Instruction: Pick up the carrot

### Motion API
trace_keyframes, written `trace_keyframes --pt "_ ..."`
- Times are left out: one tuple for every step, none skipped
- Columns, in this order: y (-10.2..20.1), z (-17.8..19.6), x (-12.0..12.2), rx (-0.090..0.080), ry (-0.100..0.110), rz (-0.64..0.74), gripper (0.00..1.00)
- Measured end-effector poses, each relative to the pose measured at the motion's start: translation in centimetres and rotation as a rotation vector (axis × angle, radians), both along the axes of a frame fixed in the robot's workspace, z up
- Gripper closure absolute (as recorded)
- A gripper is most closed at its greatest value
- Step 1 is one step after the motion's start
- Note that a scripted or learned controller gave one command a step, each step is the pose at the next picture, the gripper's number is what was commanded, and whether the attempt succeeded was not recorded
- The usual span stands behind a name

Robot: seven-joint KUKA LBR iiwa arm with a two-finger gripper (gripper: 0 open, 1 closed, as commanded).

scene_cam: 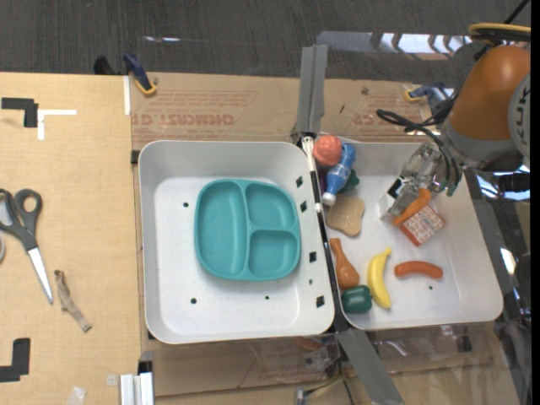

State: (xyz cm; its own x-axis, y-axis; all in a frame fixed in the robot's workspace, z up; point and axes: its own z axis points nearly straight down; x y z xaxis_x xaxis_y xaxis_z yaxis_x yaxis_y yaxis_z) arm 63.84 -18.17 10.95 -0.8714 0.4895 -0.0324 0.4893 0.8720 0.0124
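The carrot (411, 204) is a short orange piece in the right bin (472, 294), lying at a slant above a red and white packet (423, 225). My gripper (417, 189) comes down from the upper right, and its fingers are shut on the carrot's upper end. The carrot's lower tip points left and down, out past the fingertips. The arm's orange band (494, 91) sits above the bin's back right corner.
The right bin also holds a red sausage (418, 269), a banana (380, 278), a green pepper (356, 299), an orange gourd-shaped toy (342, 261), a tan cookie (346, 215), a blue bottle (337, 177) and a pink ball (327, 150). A teal divided plate (248, 229) lies in the left bin. Scissors (29, 234) lie on the bench at far left.
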Motion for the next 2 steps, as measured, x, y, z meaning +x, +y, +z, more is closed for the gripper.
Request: trace_keyframes --pt "-1.6 0.0 -0.7 0.008 -0.005 -0.273 0.00" --pt "0.7 1.1 -4.8 0.018 0.009 -0.695 0.00"
